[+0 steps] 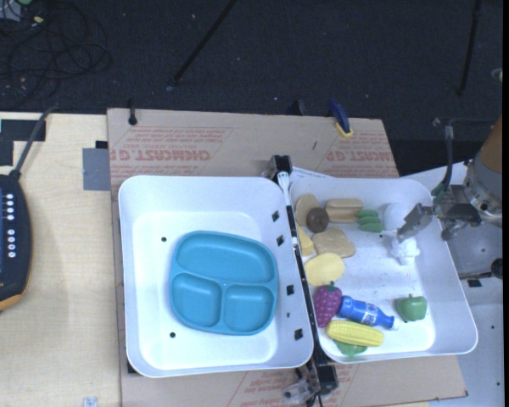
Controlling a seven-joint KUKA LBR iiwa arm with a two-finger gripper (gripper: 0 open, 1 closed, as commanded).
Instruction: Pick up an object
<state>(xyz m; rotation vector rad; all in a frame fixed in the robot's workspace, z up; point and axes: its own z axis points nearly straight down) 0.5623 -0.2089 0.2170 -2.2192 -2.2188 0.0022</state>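
Note:
My gripper (428,220) hangs at the right bin's (448,271) upper right side, on the arm that comes in from the right. Just below its left tip lies a small white object (405,247); I cannot tell whether they touch. Toy foods fill the rest of this bin. A brown ball (317,220), a bun (343,209) and a green piece (370,220) lie at the top left. Lower down are a yellow lemon (324,269), purple grapes (327,302), a blue bottle (365,312), a corn cob (355,334) and a green pepper (412,308).
The left bin (144,219) holds a blue divided plate (224,281). Both bins rest on a cardboard sheet (237,147). A black handheld controller (0,240) lies at the far left of the bench.

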